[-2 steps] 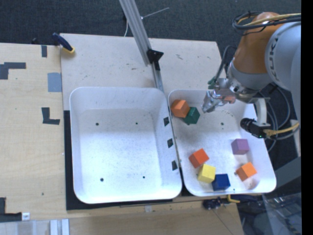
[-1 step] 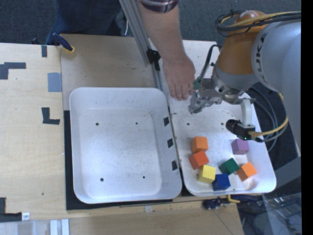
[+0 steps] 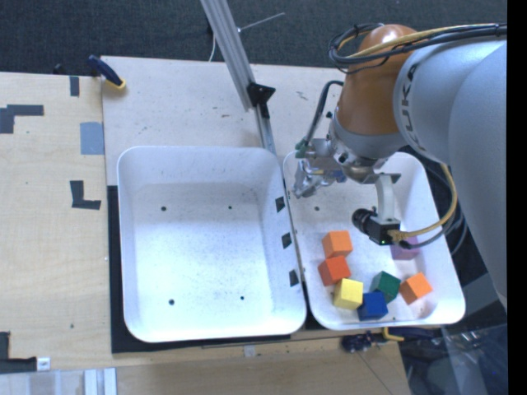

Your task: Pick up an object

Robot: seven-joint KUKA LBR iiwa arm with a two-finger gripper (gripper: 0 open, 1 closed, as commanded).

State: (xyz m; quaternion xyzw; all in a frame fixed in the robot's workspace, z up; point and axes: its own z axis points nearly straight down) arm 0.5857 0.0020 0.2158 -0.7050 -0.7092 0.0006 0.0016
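Claw hangs over the top-left corner of the right bin, near the wall it shares with the left bin. Can't tell if it's apart or together at this angle, and I see nothing in it.

The blocks are all well away, bunched at the near end of that bin: two orange cubes stacked close, a yellow cube, a blue cube, a green cube and another orange cube off to the right.

My worry: if it drops from here, it closes on bare bin floor or clips the wall. And the cluster's so tight that a slightly off grab probably shoves neighbours or wedges between two cubes instead of getting one.
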